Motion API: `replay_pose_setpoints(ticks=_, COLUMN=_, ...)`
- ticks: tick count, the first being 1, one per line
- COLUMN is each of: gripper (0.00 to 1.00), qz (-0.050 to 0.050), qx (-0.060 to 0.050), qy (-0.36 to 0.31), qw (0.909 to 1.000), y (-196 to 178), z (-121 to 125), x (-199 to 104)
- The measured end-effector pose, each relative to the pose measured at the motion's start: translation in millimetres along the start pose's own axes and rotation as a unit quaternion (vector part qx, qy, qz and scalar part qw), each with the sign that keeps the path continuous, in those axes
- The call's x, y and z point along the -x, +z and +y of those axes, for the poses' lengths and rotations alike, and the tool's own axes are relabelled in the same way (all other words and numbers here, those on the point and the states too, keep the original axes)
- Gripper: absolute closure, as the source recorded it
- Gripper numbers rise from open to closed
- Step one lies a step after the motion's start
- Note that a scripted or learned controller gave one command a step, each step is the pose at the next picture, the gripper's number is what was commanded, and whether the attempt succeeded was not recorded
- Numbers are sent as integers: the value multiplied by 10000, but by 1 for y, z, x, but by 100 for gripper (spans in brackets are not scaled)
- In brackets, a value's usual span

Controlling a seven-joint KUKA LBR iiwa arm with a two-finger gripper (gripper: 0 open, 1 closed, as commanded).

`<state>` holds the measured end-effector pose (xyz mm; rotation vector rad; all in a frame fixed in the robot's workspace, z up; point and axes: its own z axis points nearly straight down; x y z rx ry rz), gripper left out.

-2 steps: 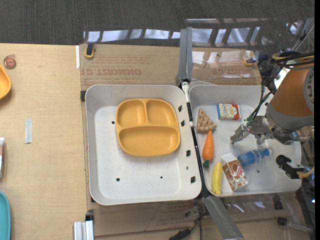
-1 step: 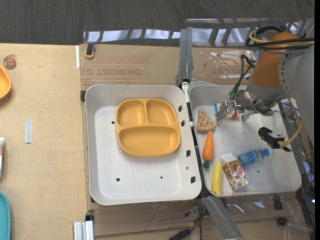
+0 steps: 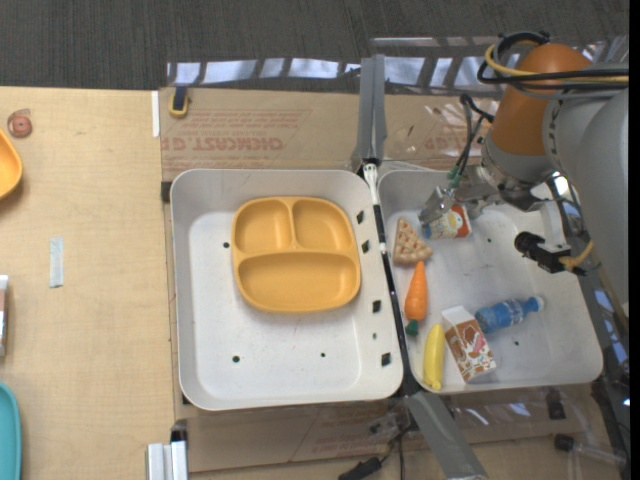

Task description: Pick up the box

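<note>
The box [image 3: 468,344] is a small carton, white on top with a red and brown side. It lies flat near the front of the right bin [image 3: 560,368]. My gripper [image 3: 443,208] is in the far part of that bin, well behind the box and not touching it. It sits right against a small white, red and orange pot [image 3: 452,224]. The grey arm with its orange band comes in from the upper right.
Around the box lie a blue bottle [image 3: 508,313] to its right, a yellow banana-like toy [image 3: 433,356] to its left, an orange carrot [image 3: 416,290] and a waffle piece [image 3: 408,240]. The left bin [image 3: 200,348] holds a yellow divided plate [image 3: 296,253].
</note>
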<state>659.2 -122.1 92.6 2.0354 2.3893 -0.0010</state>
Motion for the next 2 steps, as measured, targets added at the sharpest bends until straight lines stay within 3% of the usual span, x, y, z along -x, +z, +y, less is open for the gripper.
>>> replay_pose_setpoints(ticks=1, gripper=100, qz=-10, qx=0, qy=-16, qw=10000, y=-9, z=0, x=0)
replay_pose_setpoints(ticks=2, gripper=100, qz=4, qx=-5, qy=-357, qw=9994, y=-110, z=2, x=-22)
